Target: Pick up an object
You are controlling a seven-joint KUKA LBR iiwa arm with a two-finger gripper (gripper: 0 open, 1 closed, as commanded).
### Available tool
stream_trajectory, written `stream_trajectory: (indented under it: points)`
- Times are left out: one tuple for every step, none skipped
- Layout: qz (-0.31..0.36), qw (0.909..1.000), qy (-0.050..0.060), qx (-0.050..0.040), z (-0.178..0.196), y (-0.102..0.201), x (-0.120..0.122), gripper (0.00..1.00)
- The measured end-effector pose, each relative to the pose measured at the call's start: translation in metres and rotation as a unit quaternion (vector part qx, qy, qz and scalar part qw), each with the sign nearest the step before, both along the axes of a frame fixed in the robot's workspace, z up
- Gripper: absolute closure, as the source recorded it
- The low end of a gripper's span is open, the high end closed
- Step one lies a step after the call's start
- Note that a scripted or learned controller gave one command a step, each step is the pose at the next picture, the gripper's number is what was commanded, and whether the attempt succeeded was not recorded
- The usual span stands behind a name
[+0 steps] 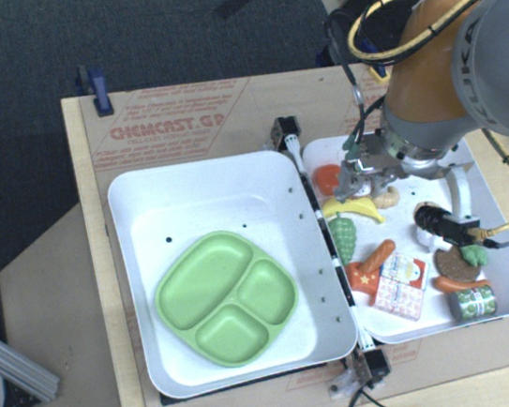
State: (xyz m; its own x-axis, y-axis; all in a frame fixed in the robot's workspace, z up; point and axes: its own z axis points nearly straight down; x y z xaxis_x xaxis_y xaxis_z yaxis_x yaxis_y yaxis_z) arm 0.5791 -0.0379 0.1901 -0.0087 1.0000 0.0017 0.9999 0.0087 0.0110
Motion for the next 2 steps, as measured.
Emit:
stream_trajectory:
  points:
    - [-0.004, 1.0, 0.005, -0.001, 0.004, -0.005, -0.003, 1.0]
    - [-0.002, 1.0, 0.004, -0.0006, 0.043, 0.031, -0.014, 1.0]
